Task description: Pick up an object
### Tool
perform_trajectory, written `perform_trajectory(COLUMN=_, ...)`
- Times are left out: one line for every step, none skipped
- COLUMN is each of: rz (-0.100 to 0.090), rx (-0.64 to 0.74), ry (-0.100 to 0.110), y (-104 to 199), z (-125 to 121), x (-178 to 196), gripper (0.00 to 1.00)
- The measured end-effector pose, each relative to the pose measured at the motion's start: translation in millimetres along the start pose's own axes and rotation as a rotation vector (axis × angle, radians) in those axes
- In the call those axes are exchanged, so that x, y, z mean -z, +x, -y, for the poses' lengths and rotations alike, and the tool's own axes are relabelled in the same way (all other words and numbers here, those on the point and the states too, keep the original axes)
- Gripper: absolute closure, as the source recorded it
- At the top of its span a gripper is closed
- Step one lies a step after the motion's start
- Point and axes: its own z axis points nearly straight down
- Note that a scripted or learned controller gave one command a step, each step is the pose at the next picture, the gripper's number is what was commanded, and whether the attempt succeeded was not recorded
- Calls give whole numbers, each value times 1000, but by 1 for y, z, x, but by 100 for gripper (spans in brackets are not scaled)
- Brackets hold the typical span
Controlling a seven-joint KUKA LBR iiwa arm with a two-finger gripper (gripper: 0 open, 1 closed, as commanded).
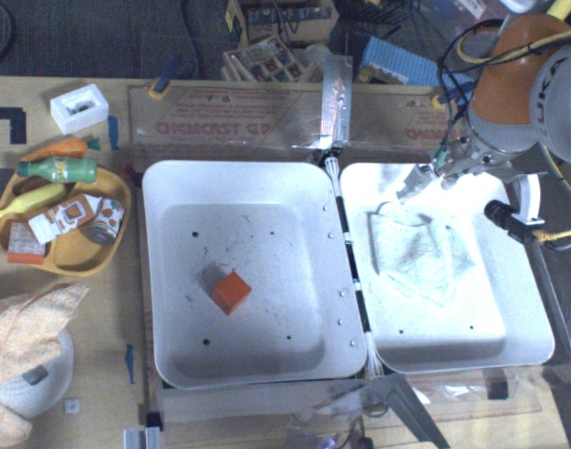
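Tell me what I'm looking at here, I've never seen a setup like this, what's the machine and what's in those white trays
This is one picture from a camera fixed above a workbench, looking down at a slant. The grey machine with the orange band is a robot arm reaching in from the right. Its gripper, a two-finger claw, hangs over the top edge of the right bin. In the left bin lies a small orange block, the thing it could pick up. Nothing shows between the fingers. Left of the bins, a yellow bowl holds toy food.
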Motion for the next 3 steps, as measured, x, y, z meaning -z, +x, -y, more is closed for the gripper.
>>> perform_trajectory(rz=-3, rx=21, ry=4, y=-22, z=33, x=-47, gripper=0)
perform_trajectory(rz=1, rx=58, ry=4, y=32, z=-9, x=-54, gripper=0)
perform_trajectory(rz=1, rx=61, ry=4, y=37, z=-10, x=-54, gripper=0)
